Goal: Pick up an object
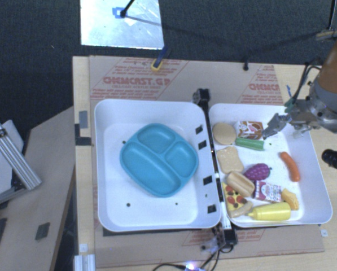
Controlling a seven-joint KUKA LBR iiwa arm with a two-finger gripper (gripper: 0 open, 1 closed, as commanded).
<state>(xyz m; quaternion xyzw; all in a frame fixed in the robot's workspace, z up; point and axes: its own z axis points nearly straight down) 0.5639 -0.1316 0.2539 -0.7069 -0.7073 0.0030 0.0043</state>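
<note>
The right bin [320, 193] holds several toy foods. Among them are a round tan bun [224, 132], a small carton [249, 129], a green cucumber [249, 143], a bread slice [230, 158], purple grapes [257, 171], a hot dog [240, 183], a pizza slice [234, 199], a yellow mustard bottle [268, 212] and an orange sausage [290, 166]. My gripper [284, 131] hangs over the bin's upper right part, just right of the carton and cucumber. Its fingers are spread apart with nothing between them.
A blue divided plate [158, 159] lies in the left bin [112, 208]. A black hinged divider [209, 151] runs between the bins. A red carton [267, 191] and a small yellow piece [289, 198] lie near the mustard bottle.
</note>
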